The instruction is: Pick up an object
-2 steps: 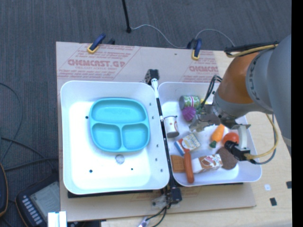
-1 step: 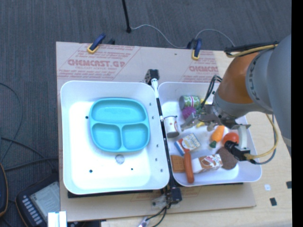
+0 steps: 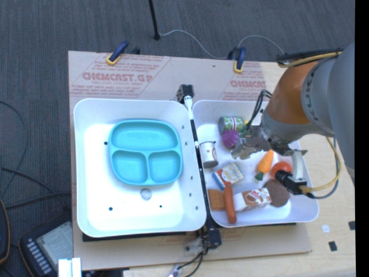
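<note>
One carrot [image 3: 264, 163] in right bin [image 3: 305, 212], long axis near-upright, tilted right; gripper [image 3: 245, 149] state unclear.

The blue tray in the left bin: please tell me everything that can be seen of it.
The blue tray is light blue and looks like smooth plastic, with rounded corners. It has three hollows: one wide hollow along the far side and two smaller ones side by side on the near side. Nothing lies in them. It lies flat, slightly turned, on the floor of the left bin, apart from the walls.
</note>
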Available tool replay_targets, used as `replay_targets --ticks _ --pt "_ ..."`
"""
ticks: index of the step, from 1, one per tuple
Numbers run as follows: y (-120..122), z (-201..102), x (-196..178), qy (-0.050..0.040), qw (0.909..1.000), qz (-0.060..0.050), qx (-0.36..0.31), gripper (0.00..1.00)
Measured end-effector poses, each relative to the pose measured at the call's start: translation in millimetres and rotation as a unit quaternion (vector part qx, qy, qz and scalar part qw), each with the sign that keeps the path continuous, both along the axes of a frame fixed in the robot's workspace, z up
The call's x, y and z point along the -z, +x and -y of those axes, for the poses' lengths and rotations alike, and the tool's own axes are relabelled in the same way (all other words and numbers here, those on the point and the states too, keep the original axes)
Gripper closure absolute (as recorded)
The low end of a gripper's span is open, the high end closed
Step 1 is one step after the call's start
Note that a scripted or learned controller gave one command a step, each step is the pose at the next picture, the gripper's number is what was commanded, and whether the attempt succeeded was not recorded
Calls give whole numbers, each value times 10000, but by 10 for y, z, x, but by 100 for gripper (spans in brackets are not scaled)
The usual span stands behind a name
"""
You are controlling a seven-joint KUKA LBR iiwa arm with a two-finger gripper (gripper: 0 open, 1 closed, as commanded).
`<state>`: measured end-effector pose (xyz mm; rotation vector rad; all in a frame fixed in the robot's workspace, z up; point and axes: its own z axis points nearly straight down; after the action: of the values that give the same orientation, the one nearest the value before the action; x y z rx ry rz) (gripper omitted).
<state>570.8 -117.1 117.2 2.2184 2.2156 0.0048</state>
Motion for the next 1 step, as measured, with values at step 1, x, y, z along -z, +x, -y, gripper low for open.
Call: replay_targets --ticks 1 --pt "-1 0 2 0 10000 -1 -2 0"
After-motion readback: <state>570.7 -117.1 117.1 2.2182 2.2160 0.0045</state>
